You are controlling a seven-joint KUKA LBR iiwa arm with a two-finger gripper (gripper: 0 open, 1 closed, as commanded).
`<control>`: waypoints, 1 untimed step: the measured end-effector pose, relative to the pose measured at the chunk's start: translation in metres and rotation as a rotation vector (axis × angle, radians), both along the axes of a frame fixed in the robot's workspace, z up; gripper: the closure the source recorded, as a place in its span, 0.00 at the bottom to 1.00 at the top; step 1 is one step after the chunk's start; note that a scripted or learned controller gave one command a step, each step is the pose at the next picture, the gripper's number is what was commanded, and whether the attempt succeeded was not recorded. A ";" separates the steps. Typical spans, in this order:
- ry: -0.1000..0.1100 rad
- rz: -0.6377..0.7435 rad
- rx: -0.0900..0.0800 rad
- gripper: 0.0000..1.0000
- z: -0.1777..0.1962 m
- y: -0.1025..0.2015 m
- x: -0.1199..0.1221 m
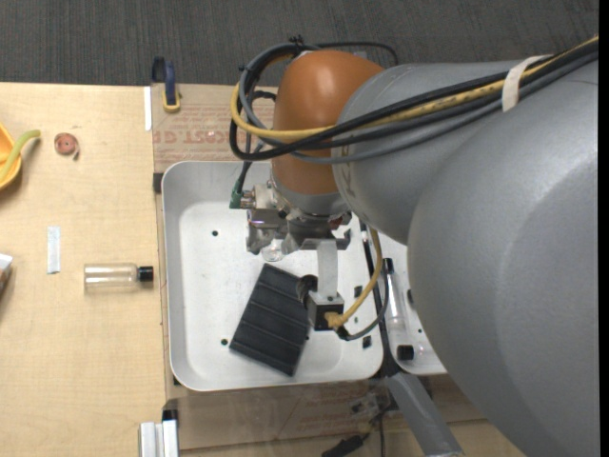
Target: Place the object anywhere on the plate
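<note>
A black ribbed slab (271, 331) lies tilted on the floor of the white bin (190, 255), towards its front. My gripper (270, 244) hangs under the orange wrist band, low over the bin floor and just behind the slab's far top corner. The big grey arm covers the bin's right side and everything to the right of it.
On the wooden bench left of the bin lie a clear bottle with a black cap (116, 274), a small white strip (53, 250) and a red-brown disc (65, 144). A yellow-orange item (8, 158) sits at the left edge. A blue clamp (167, 84) stands behind the bin.
</note>
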State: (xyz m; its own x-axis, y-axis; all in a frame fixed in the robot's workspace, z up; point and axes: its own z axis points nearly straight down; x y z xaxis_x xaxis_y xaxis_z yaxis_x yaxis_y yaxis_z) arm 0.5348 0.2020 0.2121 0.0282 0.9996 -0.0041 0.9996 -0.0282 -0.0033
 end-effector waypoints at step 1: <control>0.001 -0.026 0.001 1.00 -0.122 0.025 -0.048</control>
State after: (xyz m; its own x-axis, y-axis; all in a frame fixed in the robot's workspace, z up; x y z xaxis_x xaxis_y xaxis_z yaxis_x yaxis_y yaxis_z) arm 0.4868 0.2268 0.0905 0.0537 0.9986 -0.0030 0.9985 -0.0537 -0.0042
